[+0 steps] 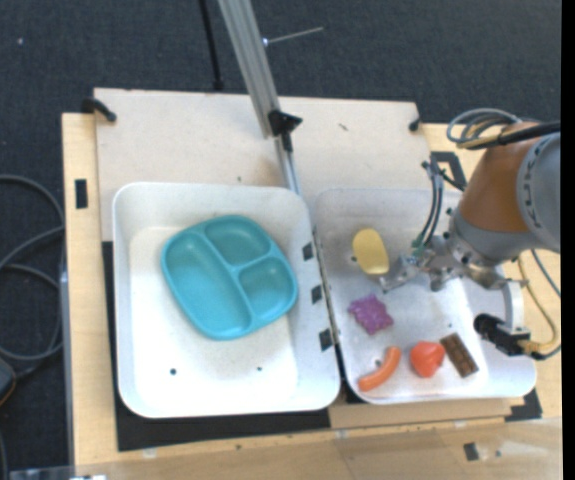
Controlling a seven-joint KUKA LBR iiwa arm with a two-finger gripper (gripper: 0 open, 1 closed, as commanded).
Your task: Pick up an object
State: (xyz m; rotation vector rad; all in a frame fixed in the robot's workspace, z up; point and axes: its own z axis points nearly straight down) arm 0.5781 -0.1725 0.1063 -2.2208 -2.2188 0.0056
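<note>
Orange carrot [380, 368] at near rim, yellow object [371, 251] just left of hand [419, 271], grip state unclear

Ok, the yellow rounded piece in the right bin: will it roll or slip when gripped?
The yellow piece looks smooth and rounded, so it may slip from the gripper fingers. It probably rolls if nudged. It looks like light toy food, likely stiff.

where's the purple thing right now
In the camera view the purple object lies in the right bin, near its left wall, just below the yellow object and above the orange carrot-shaped piece.
</note>
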